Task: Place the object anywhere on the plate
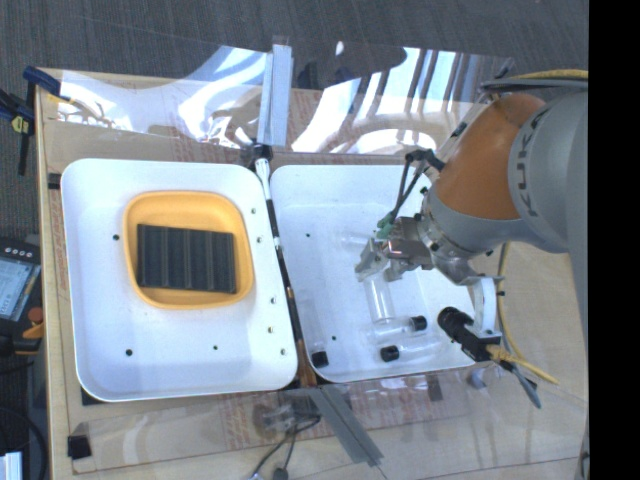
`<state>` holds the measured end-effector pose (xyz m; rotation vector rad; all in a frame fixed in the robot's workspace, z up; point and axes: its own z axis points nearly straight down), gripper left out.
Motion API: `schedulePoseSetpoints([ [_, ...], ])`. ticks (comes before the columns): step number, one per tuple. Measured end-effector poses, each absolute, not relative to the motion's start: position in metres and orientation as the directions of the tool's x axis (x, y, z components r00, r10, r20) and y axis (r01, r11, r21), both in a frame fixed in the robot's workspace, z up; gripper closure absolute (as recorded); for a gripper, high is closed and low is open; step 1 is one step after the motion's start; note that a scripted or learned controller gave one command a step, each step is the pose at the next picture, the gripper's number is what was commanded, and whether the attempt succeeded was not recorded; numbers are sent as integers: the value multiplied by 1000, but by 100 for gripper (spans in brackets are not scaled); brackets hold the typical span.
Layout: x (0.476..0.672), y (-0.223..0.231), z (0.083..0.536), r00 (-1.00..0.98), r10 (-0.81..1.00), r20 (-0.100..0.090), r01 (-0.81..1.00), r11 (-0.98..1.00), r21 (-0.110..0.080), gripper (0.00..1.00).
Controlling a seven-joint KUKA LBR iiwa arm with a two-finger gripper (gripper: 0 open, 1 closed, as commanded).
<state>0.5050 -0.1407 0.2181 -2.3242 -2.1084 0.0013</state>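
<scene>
One gripper point(385, 268) low in right white bin point(320, 208), finger state unreadable; yellow square plate with dark ridged centre point(187, 251) well left, across the divider.

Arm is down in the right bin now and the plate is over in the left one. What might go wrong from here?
1. The gripper sits low in the right bin; I cannot see any object between its fingers, so the grasp may have missed.
2. The yellow plate lies in the left bin, so a carry must cross the raised rims between the bins, where a low or loose load could catch.
</scene>
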Motion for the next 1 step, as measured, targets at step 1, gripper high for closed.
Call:
schedulePoseSetpoints([
  [1, 577, -117, 267, -59, 998, 0, 998, 59, -2, 100],
])
